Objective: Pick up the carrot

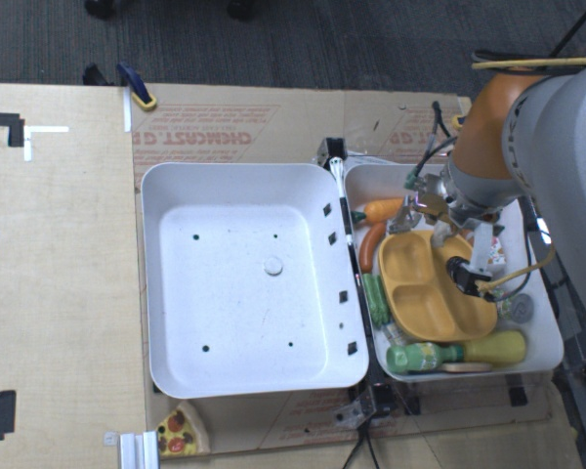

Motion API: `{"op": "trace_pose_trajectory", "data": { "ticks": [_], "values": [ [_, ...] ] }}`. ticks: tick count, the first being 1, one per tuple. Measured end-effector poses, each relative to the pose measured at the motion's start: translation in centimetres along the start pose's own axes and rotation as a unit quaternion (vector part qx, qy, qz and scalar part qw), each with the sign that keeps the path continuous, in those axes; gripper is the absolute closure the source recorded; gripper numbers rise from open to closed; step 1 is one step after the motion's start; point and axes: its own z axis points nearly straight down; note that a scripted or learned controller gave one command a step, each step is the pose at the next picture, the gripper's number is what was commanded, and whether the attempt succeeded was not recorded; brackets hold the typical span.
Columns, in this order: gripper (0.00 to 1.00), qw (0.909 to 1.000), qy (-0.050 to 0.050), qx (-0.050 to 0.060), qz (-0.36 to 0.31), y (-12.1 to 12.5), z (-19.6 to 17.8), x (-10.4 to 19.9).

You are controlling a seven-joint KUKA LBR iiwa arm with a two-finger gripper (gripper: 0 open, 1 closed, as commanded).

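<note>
1. Low over the right-hand bin [547, 355], the gripper [417, 206] hangs at the end of the grey arm [557, 154], just right of the carrot's tip; whether it is spread or pressed together cannot be made out from this slant.
2. The carrot [382, 209] lies in the upper left part of that bin, close to the wall shared with the neighbouring bin, its length running roughly left to right.
3. Just below the carrot sits a red-orange piece [368, 247], and below that a green strip [374, 298] along the bin's left wall.
4. A yellow divided tray [420, 286] leans across the bin's middle.
5. Along the near wall lie a green bottle [417, 358] and a yellow bottle-shaped item [498, 347].
6. The left bin [244, 272] stands beside it, white.
</note>
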Motion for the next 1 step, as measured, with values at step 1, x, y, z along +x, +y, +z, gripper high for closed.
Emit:
{"op": "trace_pose_trajectory", "data": {
  "ticks": [1],
  "values": [
    [1.00,1.0000,0.002,0.002,-0.001,-0.03,-0.84,0.35]
  ]
}}
